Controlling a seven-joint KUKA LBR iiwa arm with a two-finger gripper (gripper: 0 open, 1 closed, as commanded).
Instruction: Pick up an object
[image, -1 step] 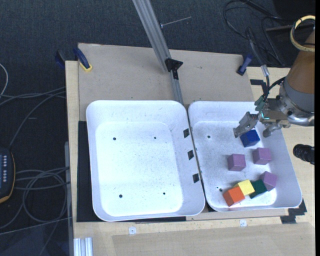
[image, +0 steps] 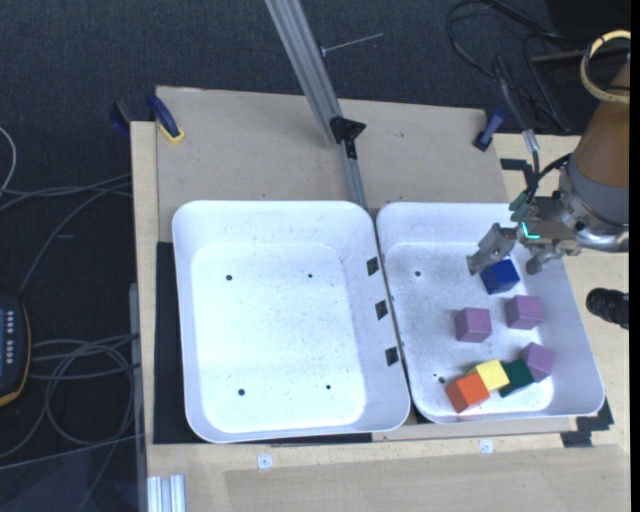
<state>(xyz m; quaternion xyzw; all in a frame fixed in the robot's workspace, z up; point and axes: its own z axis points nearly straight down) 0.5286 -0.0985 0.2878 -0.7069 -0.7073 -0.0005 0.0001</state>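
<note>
My gripper (image: 517, 253) hangs over the upper part of the right bin (image: 432, 216), open, with its fingers spread wide. A blue cube (image: 500, 275) sits on the bin floor just below and between the fingers, nearer the left one; whether a finger touches it is unclear. Three purple cubes lie below it: one at the middle (image: 473, 322), one to its right (image: 524, 311), and one lower right (image: 539, 359). An orange block (image: 466, 391), a yellow block (image: 491, 376) and a green block (image: 517, 374) sit in a row near the bin's front edge.
The left bin (image: 270, 320) stands beside the right one, with small black clips (image: 380, 309) on the shared rim. A grey metal pole (image: 320, 90) slants in from the top. Cables (image: 60, 350) lie on the floor at the left.
</note>
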